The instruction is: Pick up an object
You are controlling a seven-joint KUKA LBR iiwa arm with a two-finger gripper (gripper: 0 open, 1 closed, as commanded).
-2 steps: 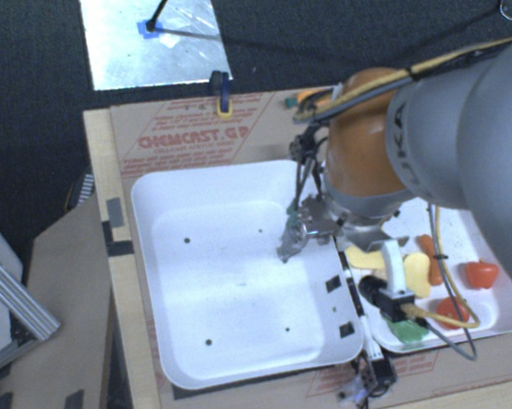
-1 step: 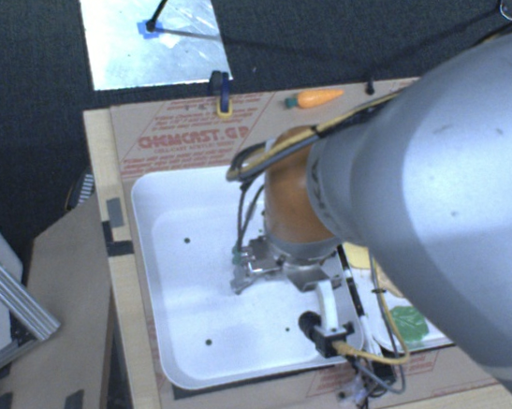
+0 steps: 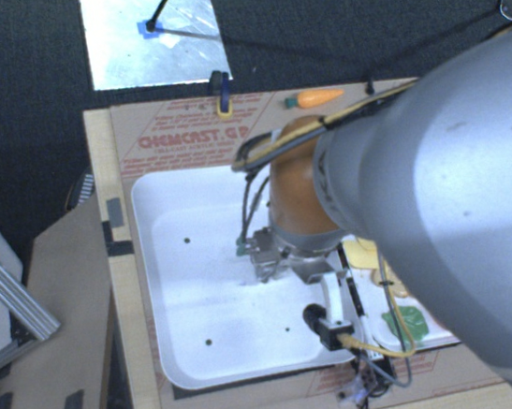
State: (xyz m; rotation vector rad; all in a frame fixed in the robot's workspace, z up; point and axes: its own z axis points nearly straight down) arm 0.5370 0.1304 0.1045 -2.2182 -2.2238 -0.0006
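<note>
My gripper (image 3: 260, 262) hangs low over the left white bin (image 3: 187, 284), near its right wall, below the orange band of the wrist (image 3: 297, 193). Nothing shows between its tips from this angle. The grey arm covers most of the right bin. At that bin's near edge a yellow object (image 3: 365, 252) and a green object (image 3: 412, 323) peek out from under the arm.
The bins rest on a cardboard sheet (image 3: 181, 138). An orange-handled tool (image 3: 313, 98) and a blue-and-yellow clamp (image 3: 221, 93) lie at its far edge. A shiny metal plate (image 3: 152, 34) sits behind, and a metal rail (image 3: 4, 291) at the left.
</note>
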